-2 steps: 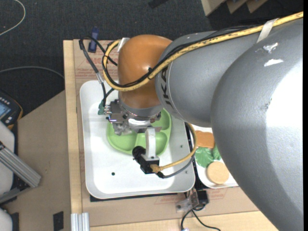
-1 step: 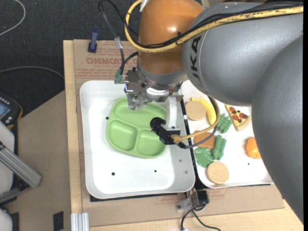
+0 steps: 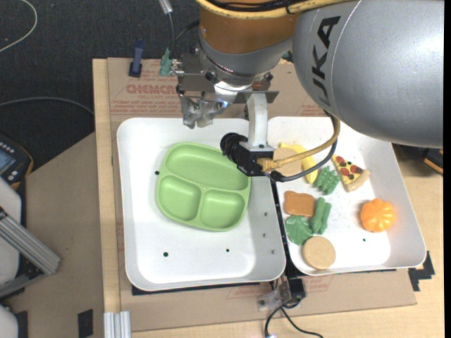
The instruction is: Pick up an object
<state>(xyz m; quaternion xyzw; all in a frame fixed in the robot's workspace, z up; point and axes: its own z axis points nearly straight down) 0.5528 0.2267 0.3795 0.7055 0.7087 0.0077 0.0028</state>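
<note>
We judge this the approach step: the gripper (image 3: 201, 113), open or closed we cannot tell, hangs over the far edge of the left shallow white bin (image 3: 141, 248), near the green three-compartment plastic plate (image 3: 201, 189), whose rim it must next descend on.

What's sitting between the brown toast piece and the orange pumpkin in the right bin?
In the camera view, a long green toy vegetable lies beside the brown toast; bare bin floor follows up to the orange pumpkin.

light: bright, even | shadows: soft, faint | glare: mild on left bin (image 3: 141, 210) | focus: arm (image 3: 373, 55) close, slightly soft
</note>
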